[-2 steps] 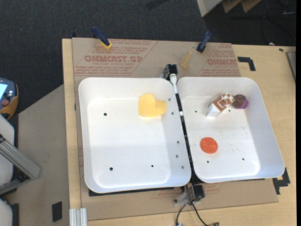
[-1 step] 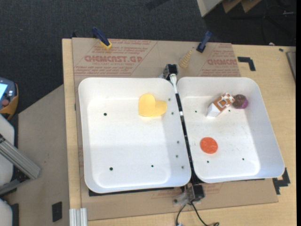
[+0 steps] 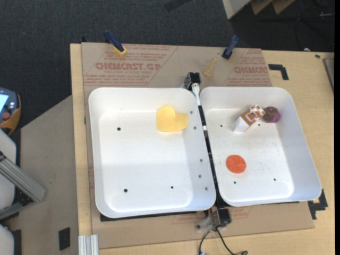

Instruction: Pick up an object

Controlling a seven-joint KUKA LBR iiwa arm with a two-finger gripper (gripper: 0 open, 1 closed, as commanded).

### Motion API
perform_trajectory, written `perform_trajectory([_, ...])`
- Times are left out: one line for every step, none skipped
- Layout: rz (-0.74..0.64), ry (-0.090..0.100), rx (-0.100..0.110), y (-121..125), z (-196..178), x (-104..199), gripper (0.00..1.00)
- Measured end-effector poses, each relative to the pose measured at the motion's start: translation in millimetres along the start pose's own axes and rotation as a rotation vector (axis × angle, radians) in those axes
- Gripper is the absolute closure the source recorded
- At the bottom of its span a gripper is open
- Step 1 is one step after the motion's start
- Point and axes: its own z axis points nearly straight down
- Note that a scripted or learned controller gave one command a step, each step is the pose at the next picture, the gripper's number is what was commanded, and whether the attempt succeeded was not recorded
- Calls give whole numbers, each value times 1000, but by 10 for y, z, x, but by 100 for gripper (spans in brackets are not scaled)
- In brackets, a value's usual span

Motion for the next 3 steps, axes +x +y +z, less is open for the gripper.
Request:
perform_trajectory([6,-9,-22,-446,-991,-100,100])
perform_trajectory([2,3,7,-40,1949,280,100])
perform_trajectory([4,-11,-27,-178,394,127,100])
